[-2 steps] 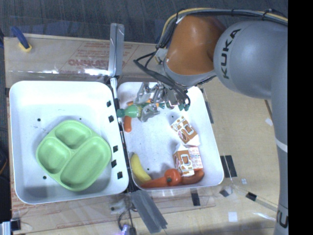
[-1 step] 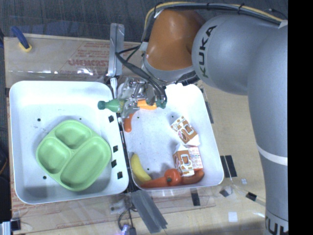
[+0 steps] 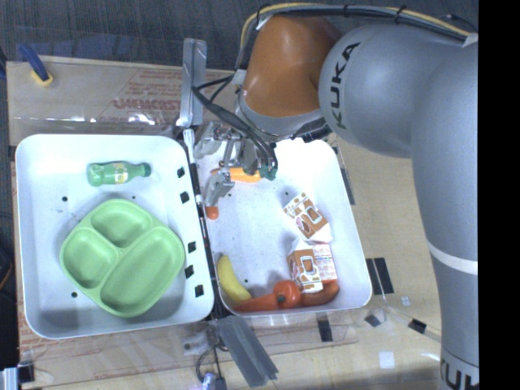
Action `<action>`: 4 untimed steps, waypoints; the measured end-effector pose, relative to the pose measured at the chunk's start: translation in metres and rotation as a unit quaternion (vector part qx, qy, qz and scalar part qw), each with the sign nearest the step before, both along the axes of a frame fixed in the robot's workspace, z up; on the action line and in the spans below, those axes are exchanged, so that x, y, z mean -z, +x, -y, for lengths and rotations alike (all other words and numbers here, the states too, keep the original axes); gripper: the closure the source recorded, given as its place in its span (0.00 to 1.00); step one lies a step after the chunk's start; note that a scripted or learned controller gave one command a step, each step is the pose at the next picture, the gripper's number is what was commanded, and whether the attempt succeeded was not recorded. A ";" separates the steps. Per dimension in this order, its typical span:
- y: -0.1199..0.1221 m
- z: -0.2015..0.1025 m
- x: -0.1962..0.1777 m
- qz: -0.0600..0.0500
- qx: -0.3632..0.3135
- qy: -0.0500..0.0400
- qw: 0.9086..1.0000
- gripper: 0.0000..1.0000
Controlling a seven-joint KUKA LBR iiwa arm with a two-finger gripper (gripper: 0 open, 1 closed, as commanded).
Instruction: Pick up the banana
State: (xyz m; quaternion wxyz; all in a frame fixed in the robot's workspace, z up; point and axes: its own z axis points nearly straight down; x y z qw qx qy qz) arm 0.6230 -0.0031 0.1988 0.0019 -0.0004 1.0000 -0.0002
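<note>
Hovering near the top of the right bin [image 3: 349, 218], the end effector [image 3: 231, 169] sits well apart from the banana [image 3: 230, 280], which lies toward the camera from it, at the bin's near-left corner. Whether the end effector is spread or pressed together can't be told from this angle, too much cable and bracket clutter around it. There's something small and orange [image 3: 244, 175] right at it, but whether that's a gripped item or just part of the scene isn't clear.

The banana is tucked against the left wall, and a long red pepper [image 3: 286, 296] runs along the near wall with one end touching or nearly touching it. That's probably why this pick looks awkward: the fruit is boxed in by wall on one side and pepper on the other, so there isn't much room to come down around it.

Two snack packets [image 3: 307, 216] and [image 3: 313, 268] lie out to the far side of the banana from the wall, near but not touching it. A small orange-red ball [image 3: 211, 212] rests just toward the camera from the end effector.

Across the divider in the left bin [image 3: 32, 218] are a green divided plate [image 3: 122, 254] and a green bottle [image 3: 118, 171], lying on its side. Neither matters for the task.

Judging by the gap, the arm hasn't started its approach yet.
</note>
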 end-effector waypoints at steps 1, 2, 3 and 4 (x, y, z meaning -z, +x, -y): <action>0.000 0.000 0.000 0.000 0.000 0.000 1.000 0.00; -0.091 0.013 0.006 -0.002 -0.065 0.000 0.998 0.00; -0.136 -0.018 0.007 -0.002 -0.074 0.000 0.997 0.00; -0.140 -0.011 0.007 -0.003 -0.143 0.000 0.990 0.00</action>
